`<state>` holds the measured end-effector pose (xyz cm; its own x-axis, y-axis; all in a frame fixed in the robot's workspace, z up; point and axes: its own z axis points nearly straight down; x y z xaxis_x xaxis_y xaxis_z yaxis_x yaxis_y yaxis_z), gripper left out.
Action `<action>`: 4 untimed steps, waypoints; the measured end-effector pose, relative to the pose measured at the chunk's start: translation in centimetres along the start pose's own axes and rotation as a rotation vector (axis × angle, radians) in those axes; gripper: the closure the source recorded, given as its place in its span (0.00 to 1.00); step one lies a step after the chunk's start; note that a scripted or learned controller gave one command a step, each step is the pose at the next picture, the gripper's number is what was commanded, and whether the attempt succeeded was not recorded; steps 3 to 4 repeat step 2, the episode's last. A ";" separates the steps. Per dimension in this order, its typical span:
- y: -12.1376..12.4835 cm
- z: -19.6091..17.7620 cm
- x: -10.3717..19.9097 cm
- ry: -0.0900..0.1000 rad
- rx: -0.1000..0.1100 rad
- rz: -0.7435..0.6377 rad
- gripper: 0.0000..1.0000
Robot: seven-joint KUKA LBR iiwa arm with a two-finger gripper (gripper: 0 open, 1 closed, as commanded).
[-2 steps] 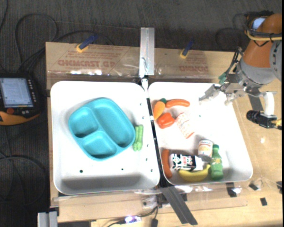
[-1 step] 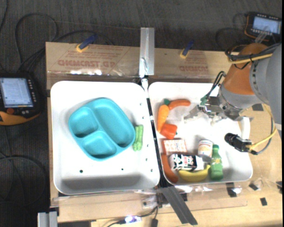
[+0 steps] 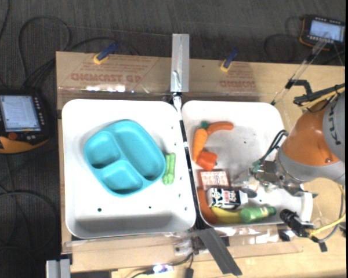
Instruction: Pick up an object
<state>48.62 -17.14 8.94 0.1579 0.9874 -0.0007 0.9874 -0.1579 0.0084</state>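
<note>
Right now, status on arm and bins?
Gripper low in right bin, over carton. Banana, bottle beside. Blue tray in left bin.

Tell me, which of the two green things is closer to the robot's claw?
The green bottle lying beside the banana in the right bin. It sits just below the gripper, whereas the green pea pod lies over in the left bin.

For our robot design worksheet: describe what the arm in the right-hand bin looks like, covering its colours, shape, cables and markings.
The arm is rounded and bulky, grey with a broad orange band above the wrist. Dark lettering shows on the grey shell, cut off by the frame edge. Black cables loop beside the wrist, and yellow wires trail below it. The gripper end is a cluster of dark and metallic parts.
</note>
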 end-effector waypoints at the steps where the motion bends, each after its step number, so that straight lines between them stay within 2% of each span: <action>1: 0.1 -0.9 0.2 0.004 -0.002 -0.003 1.00; 2: 1.7 -9.6 5.6 0.002 0.012 -0.110 1.00; 4: 1.7 -9.6 5.6 0.002 0.012 -0.110 1.00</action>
